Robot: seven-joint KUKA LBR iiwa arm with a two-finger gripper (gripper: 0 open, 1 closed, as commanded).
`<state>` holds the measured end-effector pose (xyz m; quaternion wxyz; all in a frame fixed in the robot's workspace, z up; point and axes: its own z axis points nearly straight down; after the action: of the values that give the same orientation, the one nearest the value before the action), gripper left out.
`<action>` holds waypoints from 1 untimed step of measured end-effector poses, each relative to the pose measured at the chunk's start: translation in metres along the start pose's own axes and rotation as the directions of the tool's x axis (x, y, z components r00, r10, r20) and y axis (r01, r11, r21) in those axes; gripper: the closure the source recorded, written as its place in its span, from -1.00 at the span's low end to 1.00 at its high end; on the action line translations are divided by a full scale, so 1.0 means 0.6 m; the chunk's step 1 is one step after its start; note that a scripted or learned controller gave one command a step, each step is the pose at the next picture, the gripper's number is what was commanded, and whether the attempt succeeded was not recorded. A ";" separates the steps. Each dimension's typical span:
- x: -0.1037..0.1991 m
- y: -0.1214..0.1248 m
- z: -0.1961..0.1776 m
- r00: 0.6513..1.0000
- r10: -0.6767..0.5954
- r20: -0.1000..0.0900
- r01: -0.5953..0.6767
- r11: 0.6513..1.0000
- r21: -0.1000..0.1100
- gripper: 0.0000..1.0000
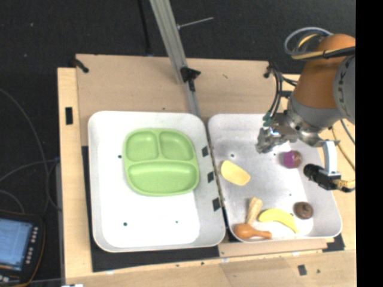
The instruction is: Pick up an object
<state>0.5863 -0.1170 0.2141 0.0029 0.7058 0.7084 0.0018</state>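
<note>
Purple round object (291,158), possibly a small plum or onion, is judged the likeliest target because it lies nearest the gripper (266,141). In the camera view it rests on the floor of the right bin (239,130), just right of and slightly below the gripper, close but apparently apart from it. Being roughly round, it offers no long axis to align with. The gripper hangs over the upper part of the right bin, below the orange wrist band (317,82); whether its jaws stand wide or narrow cannot be told from this slant, and nothing is seen held between them. Other candidates, placed relative to the purple object: a yellow wedge-like piece (235,173) lies to its left and a little lower; a banana (279,219), long axis running left-right, lies well below; a small brown round item (303,210) lies directly below, near the bin's lower right corner; an orange carrot-like piece (251,231) and a tan stick-shaped piece (254,209) lie lower left. The left bin (102,178) holds a green divided plate (161,162), well apart to the left. A short shift rightward and down would probably bring the gripper over the purple object.
</note>
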 end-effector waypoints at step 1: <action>-0.002 0.002 -0.043 1.000 -0.001 0.000 0.001 1.000 0.002 1.00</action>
<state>0.5876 -0.1184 0.2397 0.0021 0.7055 0.7088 0.0013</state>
